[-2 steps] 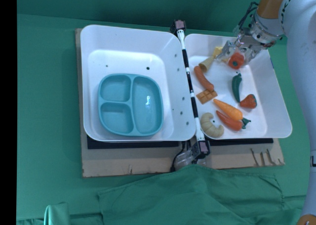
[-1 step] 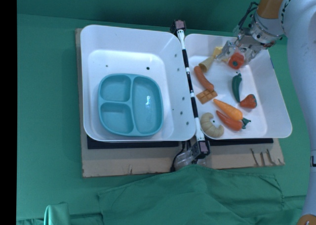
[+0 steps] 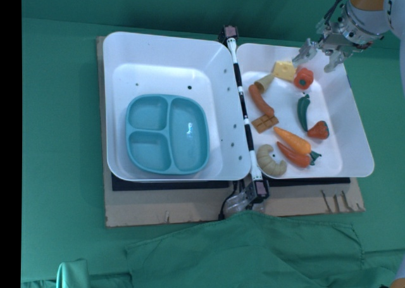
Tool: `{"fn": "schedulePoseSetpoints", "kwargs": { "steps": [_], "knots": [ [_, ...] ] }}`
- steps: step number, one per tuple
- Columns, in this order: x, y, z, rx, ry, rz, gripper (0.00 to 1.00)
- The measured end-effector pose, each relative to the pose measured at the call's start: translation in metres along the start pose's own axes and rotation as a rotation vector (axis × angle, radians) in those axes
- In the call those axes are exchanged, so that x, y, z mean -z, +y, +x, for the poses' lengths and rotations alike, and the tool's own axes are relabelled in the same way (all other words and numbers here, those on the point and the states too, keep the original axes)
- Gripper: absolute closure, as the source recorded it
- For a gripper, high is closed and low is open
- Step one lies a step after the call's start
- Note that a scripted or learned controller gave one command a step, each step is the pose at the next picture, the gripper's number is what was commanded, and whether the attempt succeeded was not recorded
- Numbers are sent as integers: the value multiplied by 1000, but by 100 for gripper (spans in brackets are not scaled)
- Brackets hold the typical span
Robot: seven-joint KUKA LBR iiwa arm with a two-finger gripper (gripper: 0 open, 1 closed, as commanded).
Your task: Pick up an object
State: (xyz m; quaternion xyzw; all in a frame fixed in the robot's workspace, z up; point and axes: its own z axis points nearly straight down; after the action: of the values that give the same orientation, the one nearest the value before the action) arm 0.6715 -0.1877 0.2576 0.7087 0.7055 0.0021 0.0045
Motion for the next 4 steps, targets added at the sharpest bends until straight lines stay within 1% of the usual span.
{"fn": "schedulePoseSetpoints", "kwargs": {
  "steps": [1, 2, 4],
  "knots": [
    [-36, 23, 1, 3, 0, 6, 0],
    [-74, 28, 0, 5, 3, 16, 0],
    [-74, 27, -1, 3, 0, 18, 0]
  ]
}}
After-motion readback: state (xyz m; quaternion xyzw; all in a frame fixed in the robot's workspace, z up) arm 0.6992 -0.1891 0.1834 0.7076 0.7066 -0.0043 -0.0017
